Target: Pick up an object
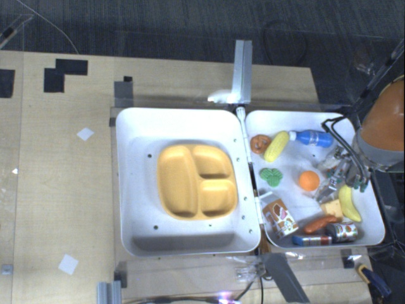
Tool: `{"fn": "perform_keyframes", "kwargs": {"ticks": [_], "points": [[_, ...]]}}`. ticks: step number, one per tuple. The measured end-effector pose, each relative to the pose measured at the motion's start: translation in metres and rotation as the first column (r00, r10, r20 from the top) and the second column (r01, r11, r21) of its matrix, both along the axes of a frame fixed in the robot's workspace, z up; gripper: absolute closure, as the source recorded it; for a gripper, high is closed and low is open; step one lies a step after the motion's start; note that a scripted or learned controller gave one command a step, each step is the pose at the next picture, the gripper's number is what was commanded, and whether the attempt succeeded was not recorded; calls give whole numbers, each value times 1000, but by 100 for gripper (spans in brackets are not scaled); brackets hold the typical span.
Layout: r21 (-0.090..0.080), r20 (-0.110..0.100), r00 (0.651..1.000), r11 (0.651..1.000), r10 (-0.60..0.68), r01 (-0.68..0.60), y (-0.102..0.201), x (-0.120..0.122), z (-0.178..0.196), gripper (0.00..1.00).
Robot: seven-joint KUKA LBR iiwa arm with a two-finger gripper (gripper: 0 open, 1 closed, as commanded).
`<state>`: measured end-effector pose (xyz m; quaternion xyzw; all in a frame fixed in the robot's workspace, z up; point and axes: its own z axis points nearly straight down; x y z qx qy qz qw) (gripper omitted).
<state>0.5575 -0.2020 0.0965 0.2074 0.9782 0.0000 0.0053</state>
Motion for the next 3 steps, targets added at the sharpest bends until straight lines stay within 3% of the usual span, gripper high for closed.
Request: {"fn": "perform_keyframes", "kwargs": {"ticks": [1, 2, 3], "points": [[6, 3, 965, 965, -263, 262, 51, 40, -8, 0], [5, 16, 966, 966, -257, 257, 50, 43, 7, 100], [7, 11, 963, 963, -270, 270, 89, 95, 130, 100]]}}
